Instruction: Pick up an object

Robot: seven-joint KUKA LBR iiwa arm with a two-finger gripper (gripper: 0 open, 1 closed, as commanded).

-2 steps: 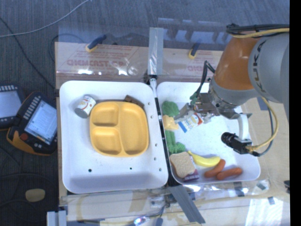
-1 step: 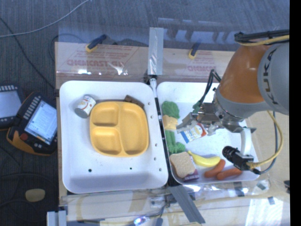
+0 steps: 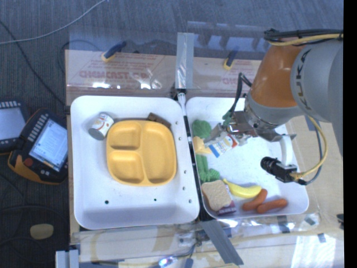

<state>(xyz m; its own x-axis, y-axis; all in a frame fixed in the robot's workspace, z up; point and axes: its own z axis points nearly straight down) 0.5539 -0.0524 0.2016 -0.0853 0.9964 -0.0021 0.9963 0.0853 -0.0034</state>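
My gripper [image 3: 230,130] hangs over the upper middle of the right bin [image 3: 295,201], below the orange band of the arm. Just under its tip, to the lower left, lies a small white carton [image 3: 221,144] with blue and red print; whether the gripper touches it I cannot tell. Along the bin's left side are a green leafy piece [image 3: 201,128], a yellow block [image 3: 197,146] and another green piece [image 3: 210,174]. At the front lie a sandwich [image 3: 216,195], a banana [image 3: 244,190] and two orange-red sausages [image 3: 265,205].
The left bin [image 3: 83,205] holds a yellow divided plate [image 3: 140,151], a small tin can [image 3: 100,125] at its upper left and a dark brown piece [image 3: 152,117] behind the plate. A black cable plug [image 3: 276,167] on the arm hangs over the right bin.
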